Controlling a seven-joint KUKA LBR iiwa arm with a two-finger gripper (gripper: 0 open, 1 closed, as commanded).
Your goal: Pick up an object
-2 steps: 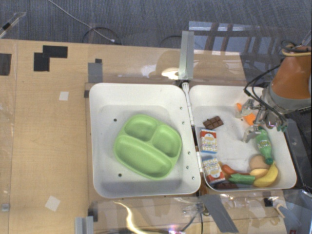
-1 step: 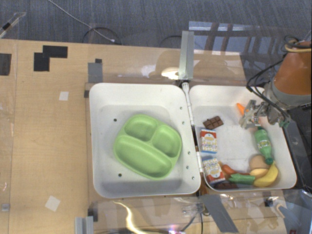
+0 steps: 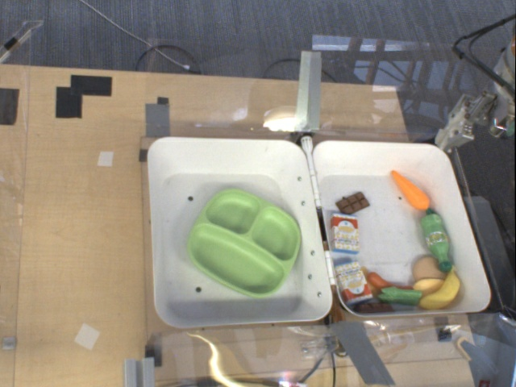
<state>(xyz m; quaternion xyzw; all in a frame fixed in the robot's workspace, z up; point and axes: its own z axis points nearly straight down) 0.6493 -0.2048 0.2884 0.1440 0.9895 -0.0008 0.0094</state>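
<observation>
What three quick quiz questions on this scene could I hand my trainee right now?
1. True or false: the green plate lies in the left bin.
2. Which item lies nearest the right bin's far edge: A chocolate bar, B carrot, C banana?
3. What touches the banana from above in the view?

Key: 1 true; 2 B; 3 a tan, egg-like item.

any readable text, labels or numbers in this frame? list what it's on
No text here can be quoted.
Upper small carton: red and blue print, too blurred to read.
Lower small carton: blue print, too blurred to read.
Green bottle: pale label, too small to read.
Chocolate bar, carrot, green divided plate: no markings visible.
</observation>
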